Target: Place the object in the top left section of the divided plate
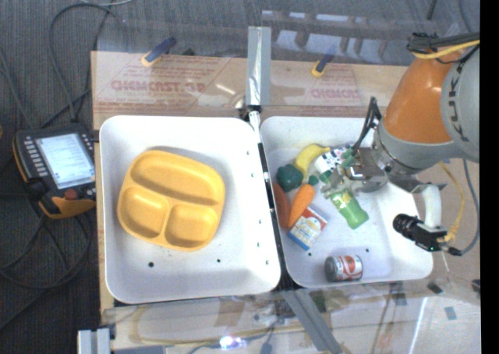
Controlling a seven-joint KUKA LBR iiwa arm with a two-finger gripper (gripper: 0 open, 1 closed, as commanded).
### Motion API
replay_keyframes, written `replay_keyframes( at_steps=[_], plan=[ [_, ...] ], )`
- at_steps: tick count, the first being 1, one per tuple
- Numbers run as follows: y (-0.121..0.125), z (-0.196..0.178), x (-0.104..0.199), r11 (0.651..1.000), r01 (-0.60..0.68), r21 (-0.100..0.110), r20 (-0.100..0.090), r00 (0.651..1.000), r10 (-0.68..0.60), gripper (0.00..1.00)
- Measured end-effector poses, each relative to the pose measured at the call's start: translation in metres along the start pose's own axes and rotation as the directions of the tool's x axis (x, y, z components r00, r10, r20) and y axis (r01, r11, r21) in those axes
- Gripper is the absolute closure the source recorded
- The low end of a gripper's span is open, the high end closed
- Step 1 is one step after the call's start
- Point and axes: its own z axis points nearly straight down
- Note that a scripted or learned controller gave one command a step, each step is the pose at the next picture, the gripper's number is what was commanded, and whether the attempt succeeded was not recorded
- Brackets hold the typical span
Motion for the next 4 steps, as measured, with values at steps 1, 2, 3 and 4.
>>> replay_keyframes(
  at_steps=[1,2,3,4],
  plan=[
    [-0.001,0.031,0.067,1.0,-0.013,0.002,-0.002,1.0,0.013,1.0],
    [-0.035,0.03,0.115,0.987,0.161,0.001,-0.003,0.987,-0.161,1.0],
    [-0.035,0.012,0.184,0.97,0.242,0.0,-0.003,0.97,-0.242,1.0],
    [0.011,0.031,0.252,0.978,0.208,0.001,-0.001,0.978,-0.208,1.0]
  ],
)
